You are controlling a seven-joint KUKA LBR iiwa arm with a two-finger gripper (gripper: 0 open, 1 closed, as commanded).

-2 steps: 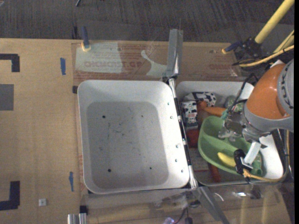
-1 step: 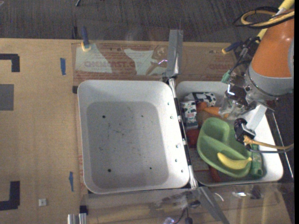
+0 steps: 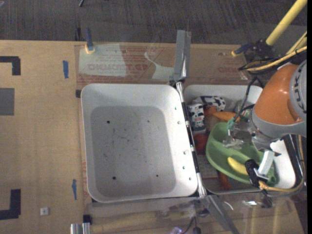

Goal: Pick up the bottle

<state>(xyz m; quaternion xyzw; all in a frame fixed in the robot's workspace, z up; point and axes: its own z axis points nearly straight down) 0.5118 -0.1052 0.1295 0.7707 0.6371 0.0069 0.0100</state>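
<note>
1. Gripper hangs over the green bowl in the right bin; I cannot tell whether it is open or closed.
2. Farther back, toward the view's left, the black-and-white patterned thing, probably the bottle, sits by the bin's wall; its long axis is unclear.

**Tally of things in view**

Two white bins: a left bin and a right bin. The right one holds one green bowl, one yellow banana-shaped piece and two black-and-white spotted pieces. Three blue tape strips sit on the bench.
</note>
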